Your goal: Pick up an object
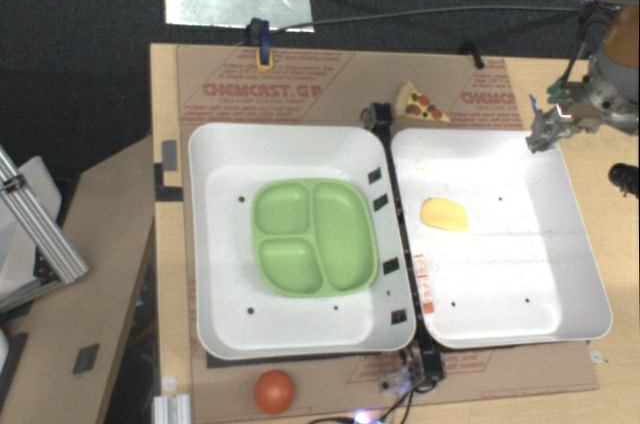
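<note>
Camera view puts your hand (pixel 541 134) over the far right corner of the right bin (pixel 560 312); you cannot tell how it is set, and nothing shows in it. From there the yellow object (pixel 444 214) lies well apart, toward the left and nearer the camera, flat on that bin's floor close to its left wall, long axis running roughly left to right.
</note>
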Tool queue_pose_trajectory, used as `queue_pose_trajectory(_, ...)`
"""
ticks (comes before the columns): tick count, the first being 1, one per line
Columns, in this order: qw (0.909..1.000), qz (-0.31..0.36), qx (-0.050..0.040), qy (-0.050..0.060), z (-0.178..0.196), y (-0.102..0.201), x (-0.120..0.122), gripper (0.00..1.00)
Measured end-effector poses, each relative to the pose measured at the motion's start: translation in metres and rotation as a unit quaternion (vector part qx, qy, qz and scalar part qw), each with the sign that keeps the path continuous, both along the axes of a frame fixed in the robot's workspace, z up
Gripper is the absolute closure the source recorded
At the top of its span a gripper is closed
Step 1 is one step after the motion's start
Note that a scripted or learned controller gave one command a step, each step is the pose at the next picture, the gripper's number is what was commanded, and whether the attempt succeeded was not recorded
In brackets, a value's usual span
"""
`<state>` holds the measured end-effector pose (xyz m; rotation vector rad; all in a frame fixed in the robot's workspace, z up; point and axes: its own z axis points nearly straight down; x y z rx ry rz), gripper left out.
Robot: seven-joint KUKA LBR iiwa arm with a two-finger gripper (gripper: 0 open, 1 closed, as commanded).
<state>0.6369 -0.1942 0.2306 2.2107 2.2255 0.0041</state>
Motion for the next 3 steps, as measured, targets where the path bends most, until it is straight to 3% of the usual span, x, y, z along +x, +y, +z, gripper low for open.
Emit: queue_pose_trajectory(3, 1.0000, 0.002, 0.0018, 0.002, 0.011, 0.159, -0.023, 1.00)
